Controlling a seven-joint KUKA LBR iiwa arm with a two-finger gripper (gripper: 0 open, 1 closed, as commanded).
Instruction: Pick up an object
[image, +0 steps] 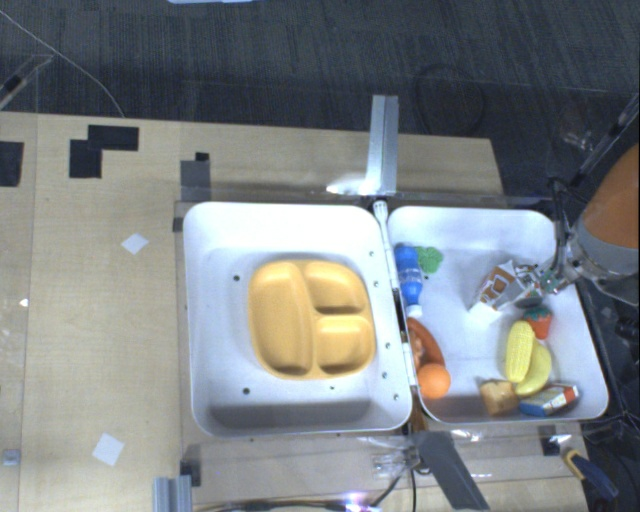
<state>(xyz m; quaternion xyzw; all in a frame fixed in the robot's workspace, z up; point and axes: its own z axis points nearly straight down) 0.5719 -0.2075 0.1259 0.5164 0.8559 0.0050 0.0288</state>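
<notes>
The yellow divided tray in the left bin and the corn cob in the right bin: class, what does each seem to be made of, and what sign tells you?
The yellow divided tray looks like moulded plastic: smooth, one even colour, rounded compartments, soft sheen. The yellow corn cob is probably plastic toy food: uniform bright colour, faintly glossy. Neither is certain.

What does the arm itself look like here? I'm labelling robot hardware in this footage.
At the view's right edge, the arm shows a rounded orange band above a grey wrist section. Below it the tool looks small, dark and metallic; finer detail is too blurred to tell. Dark cables run beside it.
</notes>
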